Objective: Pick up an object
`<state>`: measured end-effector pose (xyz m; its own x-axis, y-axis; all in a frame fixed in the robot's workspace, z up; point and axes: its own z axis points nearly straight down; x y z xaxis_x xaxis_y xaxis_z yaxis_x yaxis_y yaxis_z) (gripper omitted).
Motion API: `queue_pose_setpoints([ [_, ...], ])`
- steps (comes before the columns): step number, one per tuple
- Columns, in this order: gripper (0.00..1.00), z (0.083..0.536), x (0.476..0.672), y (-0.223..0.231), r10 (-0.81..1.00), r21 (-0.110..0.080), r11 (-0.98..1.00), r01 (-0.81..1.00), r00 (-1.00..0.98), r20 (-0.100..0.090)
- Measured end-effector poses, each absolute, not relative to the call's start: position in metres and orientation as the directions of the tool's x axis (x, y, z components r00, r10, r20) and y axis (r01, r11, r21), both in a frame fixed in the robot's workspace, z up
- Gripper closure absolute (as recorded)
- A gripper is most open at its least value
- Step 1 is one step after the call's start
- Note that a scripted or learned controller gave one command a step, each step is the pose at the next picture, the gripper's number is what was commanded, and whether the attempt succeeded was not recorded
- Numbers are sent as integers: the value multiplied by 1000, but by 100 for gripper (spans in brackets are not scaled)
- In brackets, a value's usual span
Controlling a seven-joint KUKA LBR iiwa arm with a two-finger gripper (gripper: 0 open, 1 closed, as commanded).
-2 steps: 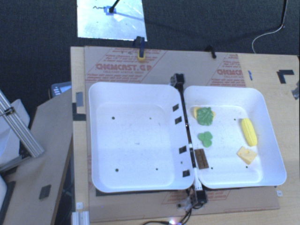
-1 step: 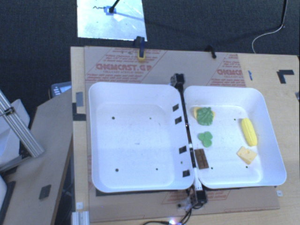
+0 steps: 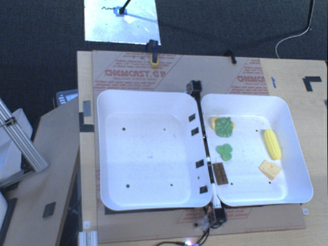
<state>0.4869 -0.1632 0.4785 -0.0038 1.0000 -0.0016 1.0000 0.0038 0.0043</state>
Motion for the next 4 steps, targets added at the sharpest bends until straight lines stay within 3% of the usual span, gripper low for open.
queue_pose_setpoints([
  [4, 100, 536, 487, -194, 1000, 5, 2, 1000, -2, -2],
])
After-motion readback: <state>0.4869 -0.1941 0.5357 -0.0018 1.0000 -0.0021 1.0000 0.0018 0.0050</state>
